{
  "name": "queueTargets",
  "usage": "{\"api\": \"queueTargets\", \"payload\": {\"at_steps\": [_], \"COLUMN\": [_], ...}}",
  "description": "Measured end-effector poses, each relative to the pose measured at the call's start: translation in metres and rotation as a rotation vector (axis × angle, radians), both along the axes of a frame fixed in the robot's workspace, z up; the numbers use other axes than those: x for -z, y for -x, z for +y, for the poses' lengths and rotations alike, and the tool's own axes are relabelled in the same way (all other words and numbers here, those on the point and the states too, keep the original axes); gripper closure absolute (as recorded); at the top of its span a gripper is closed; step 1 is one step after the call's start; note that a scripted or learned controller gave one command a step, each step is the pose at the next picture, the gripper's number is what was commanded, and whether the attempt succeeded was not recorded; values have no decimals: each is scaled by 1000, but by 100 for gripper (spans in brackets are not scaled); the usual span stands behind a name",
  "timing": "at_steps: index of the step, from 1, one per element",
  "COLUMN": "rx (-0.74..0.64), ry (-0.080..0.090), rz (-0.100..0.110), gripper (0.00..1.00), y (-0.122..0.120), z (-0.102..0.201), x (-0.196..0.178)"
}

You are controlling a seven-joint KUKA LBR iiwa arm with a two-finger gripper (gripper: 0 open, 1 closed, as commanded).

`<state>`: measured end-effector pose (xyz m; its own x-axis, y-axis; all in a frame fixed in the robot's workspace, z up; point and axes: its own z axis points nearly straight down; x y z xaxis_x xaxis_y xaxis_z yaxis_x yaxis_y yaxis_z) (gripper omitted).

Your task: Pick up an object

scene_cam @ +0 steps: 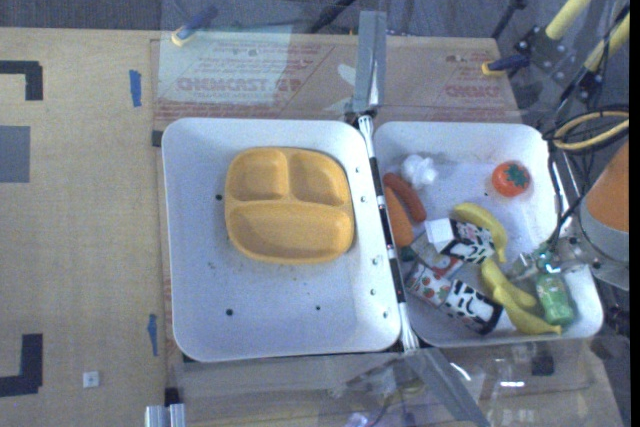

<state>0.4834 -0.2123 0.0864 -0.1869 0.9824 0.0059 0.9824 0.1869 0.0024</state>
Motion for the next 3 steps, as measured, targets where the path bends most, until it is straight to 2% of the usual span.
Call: {"api": "queueTargets", "payload": {"at_steps": [1, 2, 3], "rx": [2, 42, -15], "ry": [5, 7, 6], "rz": [3, -5, 4], "gripper": [100, 100, 100], "y": [-65, -32, -31], "z": [3, 18, 72], "x": [-13, 0, -107]}}
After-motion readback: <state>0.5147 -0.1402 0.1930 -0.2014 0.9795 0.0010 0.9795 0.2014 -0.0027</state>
